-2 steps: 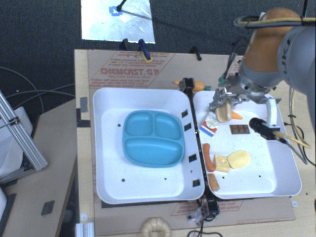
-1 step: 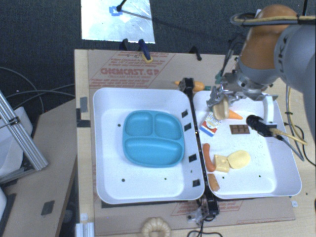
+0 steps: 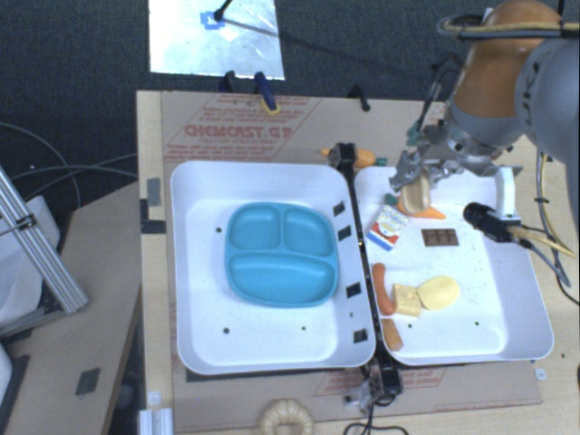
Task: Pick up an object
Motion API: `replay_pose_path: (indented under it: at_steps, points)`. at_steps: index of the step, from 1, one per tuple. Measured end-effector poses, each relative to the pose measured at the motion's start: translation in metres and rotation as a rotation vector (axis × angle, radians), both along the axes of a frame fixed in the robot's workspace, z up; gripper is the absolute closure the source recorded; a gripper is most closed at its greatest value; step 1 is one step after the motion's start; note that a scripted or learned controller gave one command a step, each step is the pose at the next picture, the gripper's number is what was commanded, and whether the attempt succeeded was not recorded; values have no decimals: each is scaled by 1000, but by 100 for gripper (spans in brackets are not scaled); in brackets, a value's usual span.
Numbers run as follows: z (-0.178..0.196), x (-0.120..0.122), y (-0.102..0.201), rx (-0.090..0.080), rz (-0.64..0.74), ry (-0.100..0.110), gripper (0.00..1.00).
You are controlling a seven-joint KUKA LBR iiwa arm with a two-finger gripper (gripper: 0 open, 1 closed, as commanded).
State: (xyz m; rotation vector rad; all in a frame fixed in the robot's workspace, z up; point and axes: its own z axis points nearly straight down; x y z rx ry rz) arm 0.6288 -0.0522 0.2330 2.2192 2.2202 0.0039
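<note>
The gripper hangs over the far left corner of the right bin, close to the divider between the two bins. A tan, bread-like piece sits right at its tip, with an orange carrot poking out from beneath toward the bin's middle. Whether the gripper is parted, closed, or clamped on the tan piece I cannot tell; the arm's wrist blocks that spot.

The tan piece lies directly below the gripper, nearly upright, so judged from here the coming move is a short straight drop or a lift, not a sideways reach.

Other candidates lie nearer the front edge: a small packet just beside the divider, a chocolate bar near the middle, a yellow lemon-like piece touching a cheese block, and a sausage along the divider, its long axis running front to back.

The left bin carries a blue plate at its centre.
</note>
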Motion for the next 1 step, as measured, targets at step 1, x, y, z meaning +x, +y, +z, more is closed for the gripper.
replay_pose_path:
  at_steps: [1]
  points:
    - [-17, -7, 11, -1, 4, 3, 100]
